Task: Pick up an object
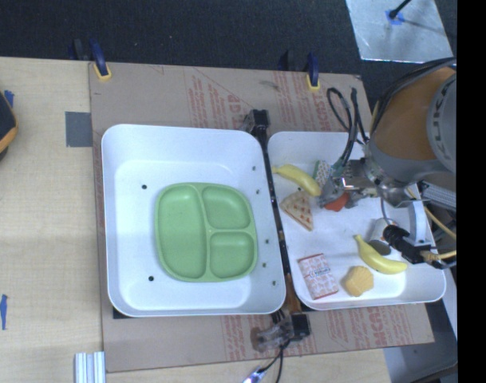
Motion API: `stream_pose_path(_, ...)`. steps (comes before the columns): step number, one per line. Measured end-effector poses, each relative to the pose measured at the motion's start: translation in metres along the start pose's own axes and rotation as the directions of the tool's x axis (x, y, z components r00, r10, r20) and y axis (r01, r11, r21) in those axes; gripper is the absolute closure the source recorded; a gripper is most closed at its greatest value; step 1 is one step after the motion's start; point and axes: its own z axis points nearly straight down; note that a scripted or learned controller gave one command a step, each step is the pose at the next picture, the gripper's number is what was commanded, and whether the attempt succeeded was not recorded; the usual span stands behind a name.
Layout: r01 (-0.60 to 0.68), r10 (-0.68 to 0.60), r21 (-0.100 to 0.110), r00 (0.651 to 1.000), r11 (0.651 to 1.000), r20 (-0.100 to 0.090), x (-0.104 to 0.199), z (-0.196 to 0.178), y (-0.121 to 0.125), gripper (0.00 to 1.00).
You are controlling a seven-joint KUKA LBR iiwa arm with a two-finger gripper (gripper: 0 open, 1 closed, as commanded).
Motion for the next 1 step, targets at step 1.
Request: stream_pose_path(1, -0.001, 0.001, 0.001, 1.0, 1.0, -0.001, 0.0675, -0.0515, 0.0025, 1.0)
